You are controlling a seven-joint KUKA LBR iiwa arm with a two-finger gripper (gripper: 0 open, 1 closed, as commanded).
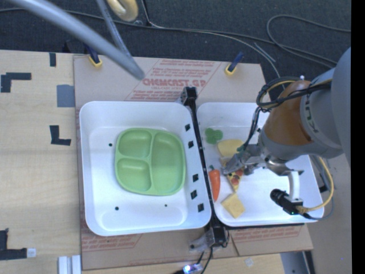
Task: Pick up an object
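Over the right bin's (296, 217) left half, the gripper (238, 165) is being angled down beside the pizza slice (234, 179); its jaw state cannot be told.

Even overhead light washed the two white bins (91, 153) nearly shadowless; the picture was soft and low-resolution, with blurred metal bars (74, 24) out of focus at eleven o'clock.

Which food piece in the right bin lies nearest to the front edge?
The pale yellow block. It lies below the carrot, the green piece and the other pieces, closest to the right bin's front edge.
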